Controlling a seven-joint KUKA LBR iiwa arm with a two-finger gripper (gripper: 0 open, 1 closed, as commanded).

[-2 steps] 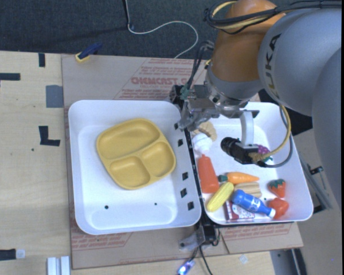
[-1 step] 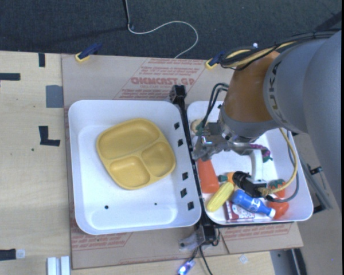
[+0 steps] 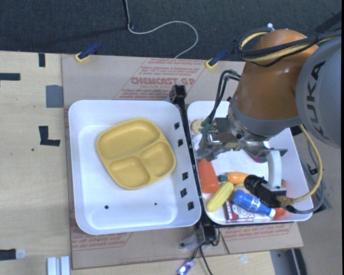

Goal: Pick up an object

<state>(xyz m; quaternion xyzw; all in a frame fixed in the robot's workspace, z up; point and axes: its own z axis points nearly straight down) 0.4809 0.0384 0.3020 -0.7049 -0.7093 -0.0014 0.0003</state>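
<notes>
My gripper (image 3: 209, 144) hangs low over the far left part of the right bin (image 3: 298, 159), under the big orange wrist band. Just in front of it lies an orange-red block (image 3: 207, 176). Further toward the front lie a yellow corn cob (image 3: 219, 196), an orange carrot-like piece (image 3: 238, 177), a blue bottle with a white cap (image 3: 250, 202) and a dark red flat packet (image 3: 236, 212). The arm hides much of the bin's back half. I see nothing between the fingers.
The left bin (image 3: 86, 211) holds a yellow three-compartment plate (image 3: 136, 152). A black divider (image 3: 186, 153) runs between the two bins. Cardboard and a wooden bench surround the bins, and a white cable loops at the back.
</notes>
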